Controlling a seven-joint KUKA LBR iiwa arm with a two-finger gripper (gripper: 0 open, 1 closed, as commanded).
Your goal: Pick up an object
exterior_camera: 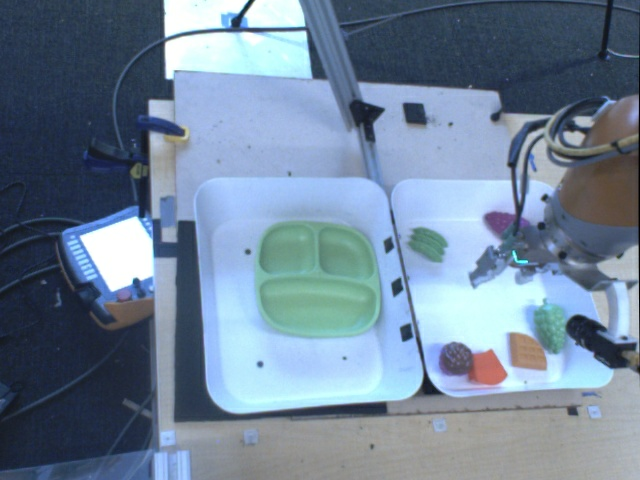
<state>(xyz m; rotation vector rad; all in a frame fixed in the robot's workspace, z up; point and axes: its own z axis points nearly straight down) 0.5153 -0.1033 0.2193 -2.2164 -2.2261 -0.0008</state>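
Hovering over your right bin [420, 298], the gripper [487, 267] has its fingers spread and nothing between them. You have the pea pod [428, 243] to its left and a purple piece [499, 222] just behind it. Grapes [549, 324], an orange wedge [526, 352], a red piece [488, 368] and a dark berry [456, 357] lie along the near side. Your left bin [225, 268] holds the green tray [319, 278].

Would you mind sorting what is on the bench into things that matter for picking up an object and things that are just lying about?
Part of the job:
- gripper, over the right bin
- green pea pod
- purple piece
- green grapes
- orange wedge
- dark red berry
- red block

Just lying about:
- green divided plate in the left bin
- handheld pendant beside the bench
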